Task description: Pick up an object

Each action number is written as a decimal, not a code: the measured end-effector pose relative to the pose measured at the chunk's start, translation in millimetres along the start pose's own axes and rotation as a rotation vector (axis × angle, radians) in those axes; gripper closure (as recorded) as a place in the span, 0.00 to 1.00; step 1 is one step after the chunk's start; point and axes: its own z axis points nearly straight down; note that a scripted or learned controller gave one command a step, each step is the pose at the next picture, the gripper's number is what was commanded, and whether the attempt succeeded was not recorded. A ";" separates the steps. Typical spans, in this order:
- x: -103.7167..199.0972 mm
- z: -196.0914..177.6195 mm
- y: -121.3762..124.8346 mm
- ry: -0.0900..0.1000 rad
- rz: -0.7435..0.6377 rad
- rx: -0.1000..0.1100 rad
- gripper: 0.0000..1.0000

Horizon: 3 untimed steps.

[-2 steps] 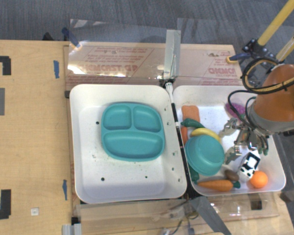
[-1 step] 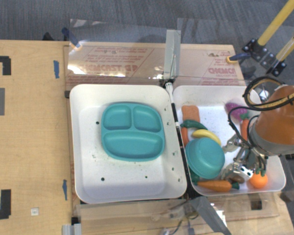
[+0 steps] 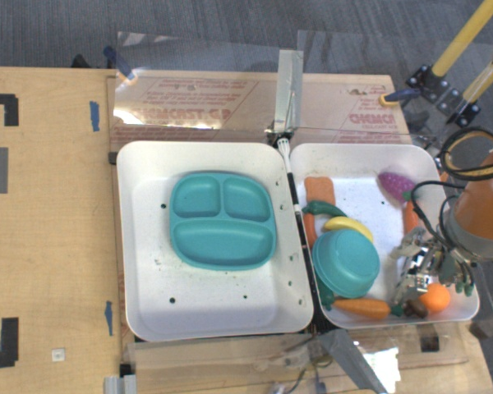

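The right bin (image 3: 353,156) holds several toy foods. A teal bowl (image 3: 345,263) sits at its front left, with a yellow banana (image 3: 351,226) just behind it. An orange carrot (image 3: 363,307) lies along the front wall. A small orange fruit (image 3: 435,298) rests in the front right corner. Farther back are a purple piece (image 3: 394,183) and an orange slab (image 3: 319,191). My gripper (image 3: 416,279) hangs low over the bin's right side, just left of the orange fruit and right of the bowl. Nothing is visibly held.
The left bin (image 3: 140,220) carries a teal divided plate (image 3: 223,220). A thin orange piece (image 3: 411,218) lies by the right wall behind the gripper. Black cables (image 3: 431,189) loop above the right bin's far corner. A divider rail (image 3: 294,212) separates the bins.
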 end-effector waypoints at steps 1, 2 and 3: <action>-7.8 0.6 -21.6 0.003 -0.087 -0.008 0.00; -10.0 -11.3 -16.2 -0.003 -0.094 -0.012 1.00; -89.4 0.7 7.9 0.005 -0.041 -0.014 1.00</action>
